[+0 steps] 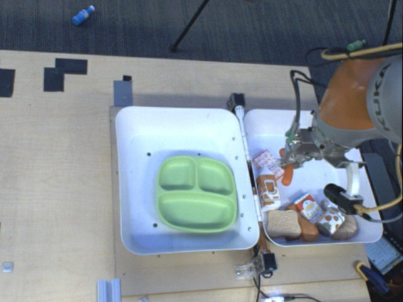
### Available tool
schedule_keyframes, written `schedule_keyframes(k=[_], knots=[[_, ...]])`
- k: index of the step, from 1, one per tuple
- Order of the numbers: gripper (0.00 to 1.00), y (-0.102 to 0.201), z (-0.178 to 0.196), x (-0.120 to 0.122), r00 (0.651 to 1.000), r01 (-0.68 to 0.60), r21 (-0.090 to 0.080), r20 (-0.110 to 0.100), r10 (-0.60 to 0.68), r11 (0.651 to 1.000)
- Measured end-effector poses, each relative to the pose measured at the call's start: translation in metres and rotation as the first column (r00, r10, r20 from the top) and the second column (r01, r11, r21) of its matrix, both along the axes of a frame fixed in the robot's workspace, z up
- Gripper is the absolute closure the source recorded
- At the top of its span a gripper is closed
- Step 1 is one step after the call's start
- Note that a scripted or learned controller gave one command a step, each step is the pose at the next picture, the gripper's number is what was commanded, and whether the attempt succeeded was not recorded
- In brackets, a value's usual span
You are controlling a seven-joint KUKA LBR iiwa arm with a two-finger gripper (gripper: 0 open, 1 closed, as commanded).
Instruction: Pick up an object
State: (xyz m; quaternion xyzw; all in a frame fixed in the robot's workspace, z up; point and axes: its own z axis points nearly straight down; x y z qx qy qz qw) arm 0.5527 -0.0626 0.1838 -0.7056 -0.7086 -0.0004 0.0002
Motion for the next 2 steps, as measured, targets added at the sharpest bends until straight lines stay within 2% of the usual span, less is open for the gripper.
schedule_keyframes(k=[1,2], knots=[[0.0,-0.058,-0.097,-0.034,1.0,0.003,-0.003,0.006,-0.003,1.0],[1.0,-0.058,-0.086,-0.033,1.0,0.002,-0.002,0.008,-0.002,1.0]])
